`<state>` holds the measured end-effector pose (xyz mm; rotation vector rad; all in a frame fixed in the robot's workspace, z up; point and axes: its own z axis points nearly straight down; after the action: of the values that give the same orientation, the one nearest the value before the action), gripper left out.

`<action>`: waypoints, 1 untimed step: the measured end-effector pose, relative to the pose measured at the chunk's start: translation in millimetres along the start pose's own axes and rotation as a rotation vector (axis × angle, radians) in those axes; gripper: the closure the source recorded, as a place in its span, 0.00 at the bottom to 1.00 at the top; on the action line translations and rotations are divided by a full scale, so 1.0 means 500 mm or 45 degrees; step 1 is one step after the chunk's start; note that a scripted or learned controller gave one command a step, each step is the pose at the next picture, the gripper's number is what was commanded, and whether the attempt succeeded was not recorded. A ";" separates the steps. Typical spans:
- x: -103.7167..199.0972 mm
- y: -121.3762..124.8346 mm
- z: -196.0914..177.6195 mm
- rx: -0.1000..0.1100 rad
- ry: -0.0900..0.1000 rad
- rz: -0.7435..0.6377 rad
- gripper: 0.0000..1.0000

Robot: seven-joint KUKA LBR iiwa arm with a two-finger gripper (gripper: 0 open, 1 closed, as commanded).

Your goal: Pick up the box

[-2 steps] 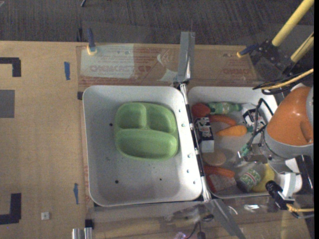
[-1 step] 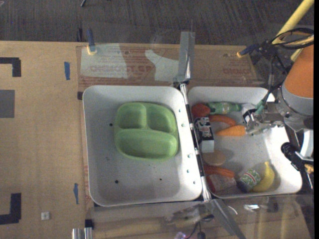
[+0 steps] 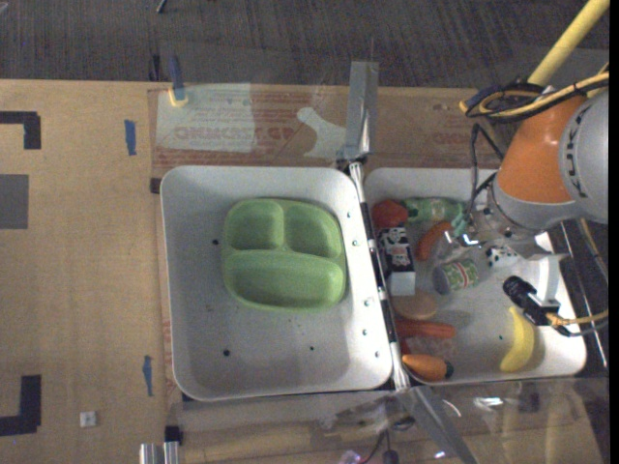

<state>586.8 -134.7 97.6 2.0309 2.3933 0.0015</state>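
A single fixed camera looked down from above the tan wooden desk [image 3: 77, 288] at a slight slant, facing toward the far side, where a strip of dark carpeted floor [image 3: 290, 17] showed along the top. It stood far enough back to take in both shallow white plastic bins, the left bin [image 3: 184, 356] whole and the right bin [image 3: 571, 356] nearly so. The grey arm with its orange band [image 3: 542, 162] entered from the right.

The grey arm [image 3: 566, 167] with its orange band reaches in from the right, wrist bent downward.
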 end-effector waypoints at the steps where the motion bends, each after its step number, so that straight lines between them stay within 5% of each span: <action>1: 0.076 0.014 0.019 -0.004 -0.001 -0.273 1.00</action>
<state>587.3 -95.9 88.0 1.7615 2.5946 0.0036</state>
